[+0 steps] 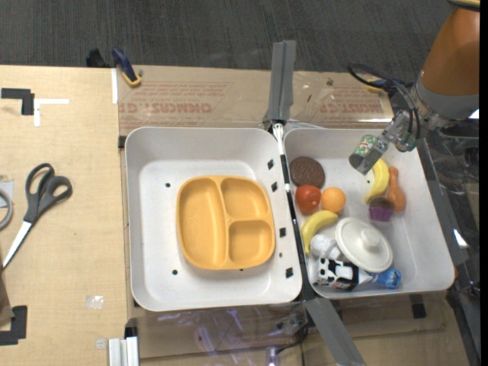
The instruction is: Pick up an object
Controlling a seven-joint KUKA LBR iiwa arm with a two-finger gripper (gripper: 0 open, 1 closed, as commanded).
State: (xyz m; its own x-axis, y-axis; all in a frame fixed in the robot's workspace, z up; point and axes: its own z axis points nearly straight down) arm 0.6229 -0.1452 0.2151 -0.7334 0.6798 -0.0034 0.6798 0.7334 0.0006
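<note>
— Nearest the camera, what sits at the right bin's (427, 204) near edge?

— Black-and-white cow toy (337, 273), touching a white lidded pot (364, 244), with a blue item (389, 279) beside it.

— And the arm?

— Its orange band (456, 44) hangs over the bin's far right corner; the wrist slants down and leftward, putting the gripper (367, 152) over the bin's far part. Whether its fingers are spread or pressed together, I cannot tell.

— What lies under it?

— Yellow banana (379, 180) just below, against an orange carrot (395, 191) and purple cup (380, 210). Further left: brown cookie (307, 171), tomato (308, 197), orange (333, 199), another banana (317, 224).

— The left bin (152, 227)?

— Holds a yellow divided plate (226, 223).
</note>
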